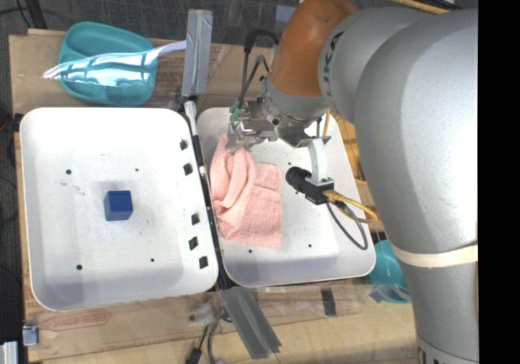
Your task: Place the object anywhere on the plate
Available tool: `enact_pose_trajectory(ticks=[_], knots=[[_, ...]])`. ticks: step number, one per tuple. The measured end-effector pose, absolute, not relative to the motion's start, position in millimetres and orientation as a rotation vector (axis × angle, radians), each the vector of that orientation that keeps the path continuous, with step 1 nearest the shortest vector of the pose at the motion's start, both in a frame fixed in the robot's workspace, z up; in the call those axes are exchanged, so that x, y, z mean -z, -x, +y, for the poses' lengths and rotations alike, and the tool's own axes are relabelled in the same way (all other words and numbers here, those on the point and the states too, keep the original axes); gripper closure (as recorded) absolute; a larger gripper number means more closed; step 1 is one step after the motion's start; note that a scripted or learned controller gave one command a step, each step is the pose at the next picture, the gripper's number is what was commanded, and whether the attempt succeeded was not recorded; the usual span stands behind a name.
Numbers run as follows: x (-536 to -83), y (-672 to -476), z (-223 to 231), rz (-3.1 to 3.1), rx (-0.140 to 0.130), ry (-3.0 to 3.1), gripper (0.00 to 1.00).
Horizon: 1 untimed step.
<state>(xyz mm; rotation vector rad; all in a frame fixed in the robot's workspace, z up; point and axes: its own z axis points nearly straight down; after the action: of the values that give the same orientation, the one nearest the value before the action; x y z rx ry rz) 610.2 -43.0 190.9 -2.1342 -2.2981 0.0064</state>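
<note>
Grey arm (406, 110) over right bin (341, 261) | pink cloth (248, 192) crumpled, folded | fingers (244, 133) state: cannot tell

Small blue cube (119, 205): sits flat and upright on floor of left white bin (49, 135), slightly toward 9 o'clock of bin centre, well apart from all walls. Solid blue, top face lighter than the sides. Touches nothing else.

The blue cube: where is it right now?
The blue cube sits in the left bin, left of centre, far from the gripper over the pink cloth.
</note>
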Motion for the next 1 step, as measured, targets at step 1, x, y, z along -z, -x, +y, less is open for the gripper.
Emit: enact_pose_trajectory(ticks=[1], knots=[[-190.5,-585.7,34.3,-2.155,-0.007,2.281,1.00]])
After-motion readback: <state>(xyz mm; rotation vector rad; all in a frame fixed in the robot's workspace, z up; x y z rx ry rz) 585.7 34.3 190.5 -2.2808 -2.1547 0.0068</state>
